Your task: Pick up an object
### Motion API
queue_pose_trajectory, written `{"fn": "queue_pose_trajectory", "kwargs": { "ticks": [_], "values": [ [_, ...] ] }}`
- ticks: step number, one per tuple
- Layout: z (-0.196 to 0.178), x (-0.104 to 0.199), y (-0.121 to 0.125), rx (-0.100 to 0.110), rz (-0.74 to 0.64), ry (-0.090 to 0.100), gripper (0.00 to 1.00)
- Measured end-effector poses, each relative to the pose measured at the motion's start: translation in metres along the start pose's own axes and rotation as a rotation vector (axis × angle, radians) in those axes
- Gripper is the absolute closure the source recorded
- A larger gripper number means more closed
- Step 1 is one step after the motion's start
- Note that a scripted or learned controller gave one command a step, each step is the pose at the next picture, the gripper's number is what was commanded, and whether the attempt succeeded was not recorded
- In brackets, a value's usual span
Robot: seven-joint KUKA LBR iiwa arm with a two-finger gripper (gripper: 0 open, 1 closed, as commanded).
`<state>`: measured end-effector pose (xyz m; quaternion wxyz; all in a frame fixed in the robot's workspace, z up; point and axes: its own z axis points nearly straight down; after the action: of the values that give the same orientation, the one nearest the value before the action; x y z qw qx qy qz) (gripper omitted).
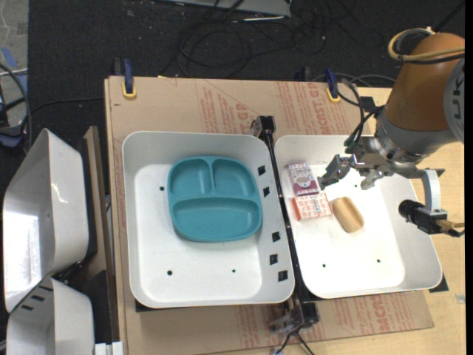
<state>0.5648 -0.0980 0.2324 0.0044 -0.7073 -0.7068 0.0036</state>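
Camera view: the two-finger gripper [346,167] hangs spread open and holding nothing over the right white bin [414,272]. Just below lie a tan bread roll [348,214] and pink printed packet [307,191]. Nothing picked yet.

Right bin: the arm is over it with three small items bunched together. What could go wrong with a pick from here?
1. The bread roll lies right beside the red-and-white packet, which touches the pink packet; a descent could catch or shove a neighbour.
2. The gripper sits off to one side of the cluster, so a straight drop may land on bare right bin floor.
3. The packets lie flat, so they may slip.
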Motion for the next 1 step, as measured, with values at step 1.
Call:
{"fn": "queue_pose_trajectory", "kwargs": {
  "ticks": [1],
  "values": [
    [-0.0054,0.0001,0.0022,-0.011,-0.002,-0.001,0.00]
  ]
}}
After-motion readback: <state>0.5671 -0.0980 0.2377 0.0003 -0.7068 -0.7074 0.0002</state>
